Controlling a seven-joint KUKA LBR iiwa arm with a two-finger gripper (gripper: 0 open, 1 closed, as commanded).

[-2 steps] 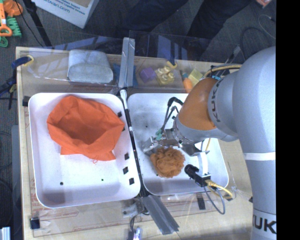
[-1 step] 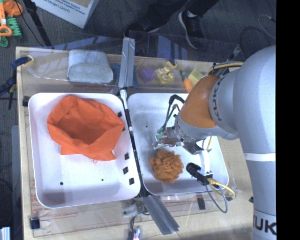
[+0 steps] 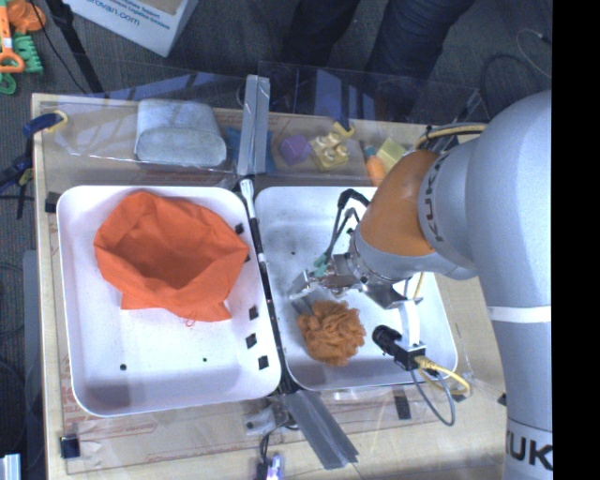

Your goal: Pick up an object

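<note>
Orange crumpled fuzzy clump (image 3: 331, 331), right bin (image 3: 431, 361), below gripper (image 3: 306, 286).

Arm (image 3: 487, 197) bent low, pincer (image 3: 307, 286) downward

"KUK", the start of the maker's name, reads in black caps at the foot of the grey robot arm (image 3: 525, 281), btm right. More black lettering runs sideways by the orange band (image 3: 398, 211), too skewed to read. White box (image 3: 141, 19), top left: print illegible.
</note>
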